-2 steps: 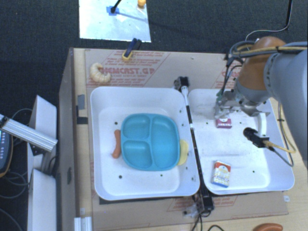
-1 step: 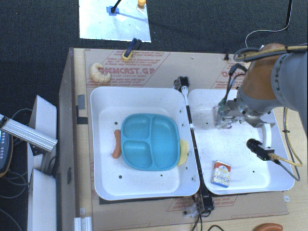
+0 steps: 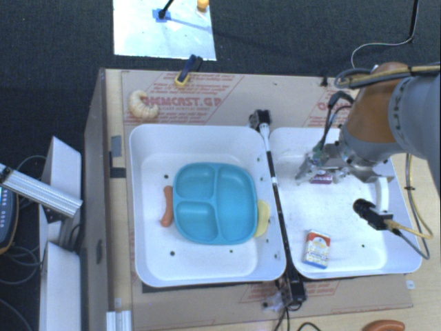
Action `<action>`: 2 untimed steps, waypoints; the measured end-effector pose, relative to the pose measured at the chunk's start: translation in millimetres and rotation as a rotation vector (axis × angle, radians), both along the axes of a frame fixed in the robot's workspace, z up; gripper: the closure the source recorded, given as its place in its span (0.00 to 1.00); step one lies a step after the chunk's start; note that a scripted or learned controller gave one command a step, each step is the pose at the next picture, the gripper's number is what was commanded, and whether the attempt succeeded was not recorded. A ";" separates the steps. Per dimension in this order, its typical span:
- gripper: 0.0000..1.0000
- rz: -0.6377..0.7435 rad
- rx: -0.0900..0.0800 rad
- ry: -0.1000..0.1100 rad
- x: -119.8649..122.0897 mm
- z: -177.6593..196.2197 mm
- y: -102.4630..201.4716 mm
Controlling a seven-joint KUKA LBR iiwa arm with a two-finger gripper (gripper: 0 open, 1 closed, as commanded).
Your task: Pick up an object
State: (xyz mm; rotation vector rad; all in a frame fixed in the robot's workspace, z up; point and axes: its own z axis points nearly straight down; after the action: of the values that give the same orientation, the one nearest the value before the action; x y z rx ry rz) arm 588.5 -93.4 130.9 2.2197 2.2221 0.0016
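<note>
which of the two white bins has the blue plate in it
The left bin: the blue divided plate lies in it beside an orange sausage. The right bin has a small carton.

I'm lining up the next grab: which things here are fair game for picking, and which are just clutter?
For the job:
gripper over the right bin
small carton in that bin
hot dog, blue divided plate, yellow piece in the left bin

Just lying about:
beige curled toy
yellow-and-black tool
</note>
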 end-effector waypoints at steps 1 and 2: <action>0.00 0.001 -0.004 -0.008 42.6 -42.6 -23.1; 1.00 0.004 -0.005 -0.014 44.7 -30.0 -23.4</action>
State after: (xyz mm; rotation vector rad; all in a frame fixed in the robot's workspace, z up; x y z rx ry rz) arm 633.2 -116.7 100.9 2.2052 2.2167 0.0114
